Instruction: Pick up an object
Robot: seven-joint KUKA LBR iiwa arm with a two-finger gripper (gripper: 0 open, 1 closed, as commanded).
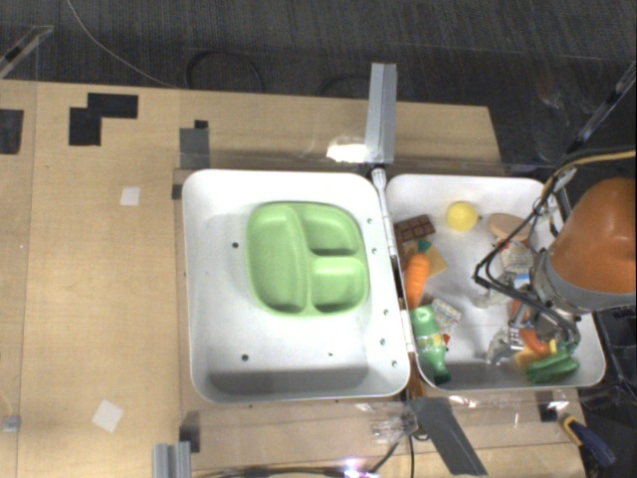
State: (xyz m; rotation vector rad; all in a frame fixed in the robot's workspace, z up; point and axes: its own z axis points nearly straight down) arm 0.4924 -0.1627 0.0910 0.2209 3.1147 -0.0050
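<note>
The right bin (468, 192) holds several small items. A yellow ball (461, 215) lies near its back, with a brown chocolate bar (414, 231) to its left. An orange carrot (417, 277) and a green bottle (429, 339) lie along the left wall. A green vegetable (550, 368) sits in the front right corner beside a small orange piece (533, 345). My arm with its orange band (597, 247) reaches down over the right side of this bin. My gripper (505, 348) is low near the bin floor, just left of the orange piece and the green vegetable.
The left bin (214, 297) bears a green divided plate (306, 257). A metal post (382, 113) stands behind the wall between the bins. Black cables (498, 262) loop off the wrist over the right bin. A pale object (506, 225) lies by the ball.
</note>
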